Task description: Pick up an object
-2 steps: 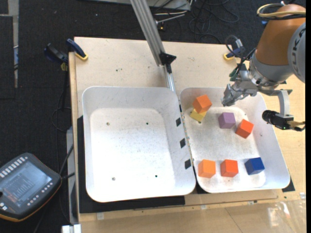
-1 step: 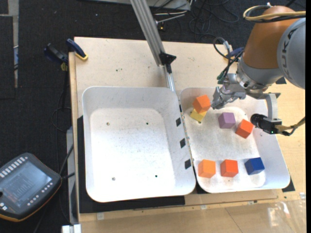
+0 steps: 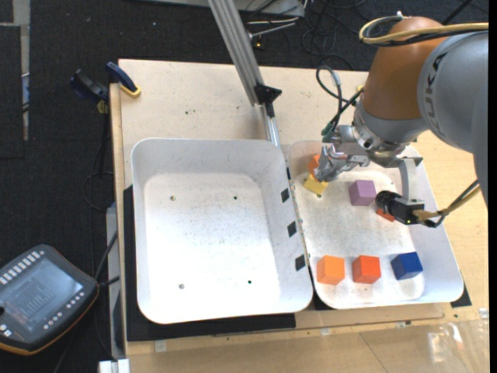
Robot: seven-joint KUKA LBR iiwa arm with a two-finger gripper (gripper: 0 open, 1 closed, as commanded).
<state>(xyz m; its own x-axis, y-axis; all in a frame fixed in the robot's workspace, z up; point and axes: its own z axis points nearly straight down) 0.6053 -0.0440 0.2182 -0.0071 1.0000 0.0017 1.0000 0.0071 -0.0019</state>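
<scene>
Dark carpet and cables surround the pale counter (image 3: 194, 92), which carries the left bin (image 3: 155, 162) and the right bin (image 3: 435, 282). From the camera view, the gripper (image 3: 332, 164) hangs low in the right bin's far-left corner; I cannot tell its state. A yellow block (image 3: 314, 185) sits just below it, an orange piece (image 3: 314, 163) beside. Nearby lie a purple cube (image 3: 362, 192), two orange cubes (image 3: 331, 270), and a blue cube (image 3: 406, 266). Best to centre squarely over the yellow block, clear of the bin wall, before lifting.
</scene>
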